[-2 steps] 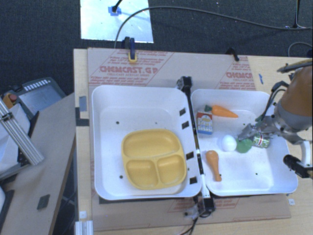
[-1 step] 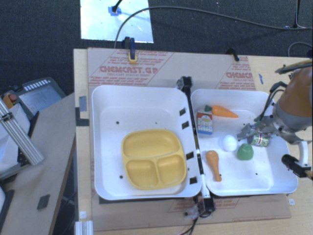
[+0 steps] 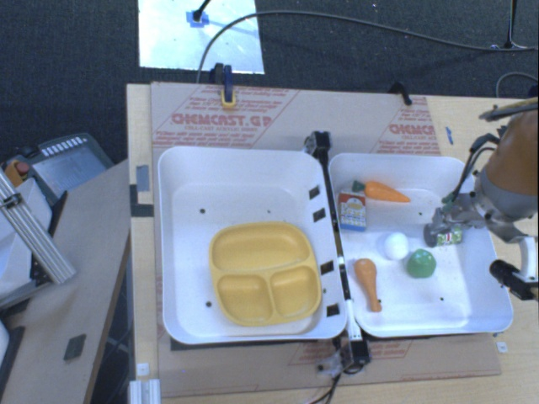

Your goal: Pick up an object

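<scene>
From your overhead camera, the grey two-finger gripper (image 3: 444, 234) hangs low in the right white bin (image 3: 472, 314), just above the round green ball (image 3: 421, 263). You cannot tell whether it grips anything.

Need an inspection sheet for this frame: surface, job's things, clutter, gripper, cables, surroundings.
Surface: bench with printed cardboard sheet under two shallow white bins, left bin and right bin.
Job's things: in right bin, orange toy carrot, small printed carton, white ball, green ball, tan toy drumstick.
Clutter: yellow three-compartment plastic tray in left bin.
Gripper: gripper over right bin's right side, above the green ball; jaws state unclear.
Cables: black cable across the dark floor.
Surroundings: silver floor panel, grey side table.
</scene>
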Tool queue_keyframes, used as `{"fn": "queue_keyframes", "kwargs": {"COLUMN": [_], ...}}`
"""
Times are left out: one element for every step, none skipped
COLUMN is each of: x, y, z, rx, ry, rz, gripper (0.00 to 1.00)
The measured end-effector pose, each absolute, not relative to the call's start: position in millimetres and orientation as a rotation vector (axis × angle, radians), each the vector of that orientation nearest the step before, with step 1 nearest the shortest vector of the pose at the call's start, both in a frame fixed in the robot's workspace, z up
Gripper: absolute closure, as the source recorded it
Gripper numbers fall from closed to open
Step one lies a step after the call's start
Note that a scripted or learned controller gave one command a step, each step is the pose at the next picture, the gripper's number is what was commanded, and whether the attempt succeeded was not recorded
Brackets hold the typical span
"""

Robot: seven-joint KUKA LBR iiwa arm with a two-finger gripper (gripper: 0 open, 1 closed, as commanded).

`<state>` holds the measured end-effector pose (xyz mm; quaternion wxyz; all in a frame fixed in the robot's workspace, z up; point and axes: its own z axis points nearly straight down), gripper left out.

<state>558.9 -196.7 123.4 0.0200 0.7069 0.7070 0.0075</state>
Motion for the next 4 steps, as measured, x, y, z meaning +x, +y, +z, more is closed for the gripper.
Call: {"fn": "queue_keyframes", "kwargs": {"x": [562.6, 564.1, 580.1, 591.5], "y": [-203, -204, -146, -88], "z": [186, 211, 210, 220], "rx": [2.212, 2.212, 2.209, 2.208], "ry": [2.221, 2.223, 2.231, 2.232], "rz": [0.004, 0.004, 0.004, 0.006], "gripper": [1.0, 1.0, 1.0, 1.0]}}
